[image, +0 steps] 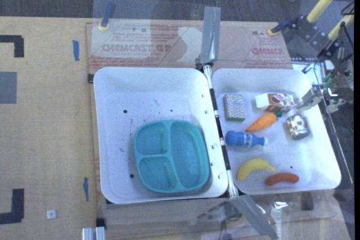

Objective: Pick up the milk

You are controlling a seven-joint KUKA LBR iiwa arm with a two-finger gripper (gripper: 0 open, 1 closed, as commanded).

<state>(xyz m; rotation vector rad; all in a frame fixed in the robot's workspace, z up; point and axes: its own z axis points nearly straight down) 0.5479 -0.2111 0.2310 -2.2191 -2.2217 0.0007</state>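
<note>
Milk (274,100) lies on its side at the back of the right bin (332,168), above the carrot (262,122). End effector (313,96) sits just right of milk; grip state unclear. Teal tray (170,156) in left bin (112,98).

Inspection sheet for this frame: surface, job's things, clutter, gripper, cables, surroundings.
Surface: two white bins, left bin and right bin.
Job's things: milk carton lying at the right bin's far side.
Clutter: teal tray in left bin; carrot, blue bottle, banana, sausage, can, sponge in right bin.
Gripper: gripper beside the carton's right end; grasp unclear.
Cables: nothing seen.
Surroundings: wooden bench.
</note>
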